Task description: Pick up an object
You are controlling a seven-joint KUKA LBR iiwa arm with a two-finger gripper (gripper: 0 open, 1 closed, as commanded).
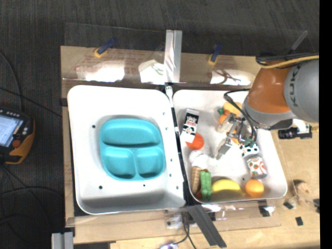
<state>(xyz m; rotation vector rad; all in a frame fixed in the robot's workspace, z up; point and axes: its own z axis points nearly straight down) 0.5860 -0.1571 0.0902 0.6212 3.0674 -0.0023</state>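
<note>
The right bin (275, 154) holds several toy objects. Among them are a cow-patterned carton (191, 121), a red-orange piece (195, 141), a cone (196, 176), a green piece (206, 184), a banana (226, 186), an orange (254, 188), a red-and-white can (256, 166), a spotted cube (250, 149) and a small carrot (225, 117). My gripper (231, 140) hangs over the middle of this bin, between the red-orange piece and the spotted cube. It looks open, with nothing between its fingers.
The left bin (83, 139) carries a turquoise three-compartment tray (132, 147). The arm's orange band (270, 92) hangs over the right bin's far right corner. A divider wall (175, 139) separates the bins. A handheld pendant (13, 134) lies off the bench at left.
</note>
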